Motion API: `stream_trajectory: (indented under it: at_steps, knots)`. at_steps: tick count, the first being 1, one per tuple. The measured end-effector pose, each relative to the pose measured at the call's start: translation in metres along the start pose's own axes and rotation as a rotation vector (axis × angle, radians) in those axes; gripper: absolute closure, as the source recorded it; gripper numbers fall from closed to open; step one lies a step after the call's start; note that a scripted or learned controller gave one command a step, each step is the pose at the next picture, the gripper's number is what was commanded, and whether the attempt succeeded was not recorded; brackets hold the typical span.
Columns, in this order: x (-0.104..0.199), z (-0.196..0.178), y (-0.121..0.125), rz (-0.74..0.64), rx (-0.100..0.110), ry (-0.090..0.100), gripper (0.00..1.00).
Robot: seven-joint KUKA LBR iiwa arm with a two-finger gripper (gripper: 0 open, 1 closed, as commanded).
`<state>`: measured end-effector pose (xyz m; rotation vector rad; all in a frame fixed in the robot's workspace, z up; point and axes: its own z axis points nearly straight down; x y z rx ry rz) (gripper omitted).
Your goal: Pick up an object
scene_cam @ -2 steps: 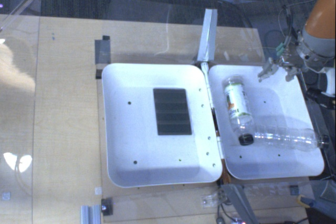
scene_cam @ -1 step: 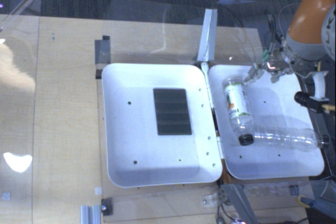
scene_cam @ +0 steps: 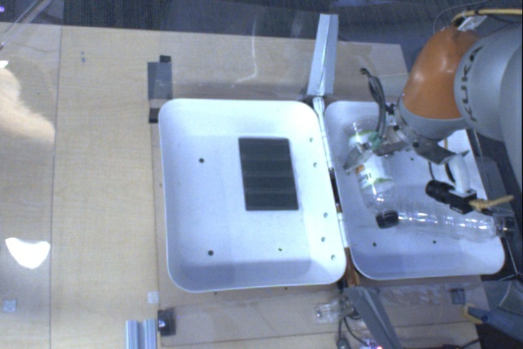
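Camera view shows part of a dark "KUKA" lettering on the grey arm [scene_cam: 490, 86] beside its orange band [scene_cam: 437, 78]; no other writing can be read. Two clear plastic bottles lie in the right bin [scene_cam: 490, 257]: a long bottle [scene_cam: 441, 221] with a dark cap on its side near the bin's front edge, and a small bottle [scene_cam: 372, 176] nearer the bin's left wall with a faint greenish label. The gripper [scene_cam: 377, 145] sits just behind the small bottle, at its upper end, and whether it is spread or pinching cannot be told; a dark ribbed block [scene_cam: 268, 173] lies in the left bin [scene_cam: 188, 200].
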<state>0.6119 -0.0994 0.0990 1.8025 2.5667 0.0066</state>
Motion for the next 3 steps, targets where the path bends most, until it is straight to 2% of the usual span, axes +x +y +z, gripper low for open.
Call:
stream_trajectory:
  at_steps: [1,2,3]
  knots:
    - [0.012,0.006,-0.018,0.023,-0.016,-0.008,0.0]
    - [0.011,-0.004,-0.015,0.022,-0.022,-0.01,1.0]
    - [0.093,-0.089,0.028,0.056,-0.005,-0.002,1.0]
